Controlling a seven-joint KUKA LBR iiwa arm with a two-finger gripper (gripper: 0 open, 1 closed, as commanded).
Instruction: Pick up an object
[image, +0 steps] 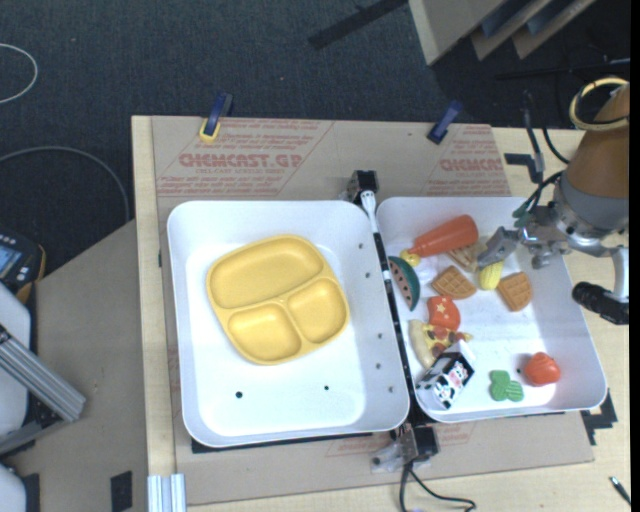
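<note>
In the right bin (590, 350), near its upper right part, the gripper (497, 252) reaches in from the right, its grey fingers (493, 245) splayed open and angled down to the left. Nothing sits between them. Just below and touching close to the fingertips lies a small yellow toy (489, 278), with a waffle piece (515, 291) beside it on the right and a second waffle piece (454, 283) on its left. An orange carrot (445, 237) lies slantwise just left of the gripper, and a watermelon slice (405, 281) rests against the bin's left wall. Lower down are a red and yellow toy (443, 313), a black and white cow (tipped near the bottom rim) (449, 380), a green piece (505, 386) and a tomato (540, 369), all well apart from the gripper. In the left bin (190, 320) sits a yellow divided plate (277, 297), tilted a little within it.
</note>
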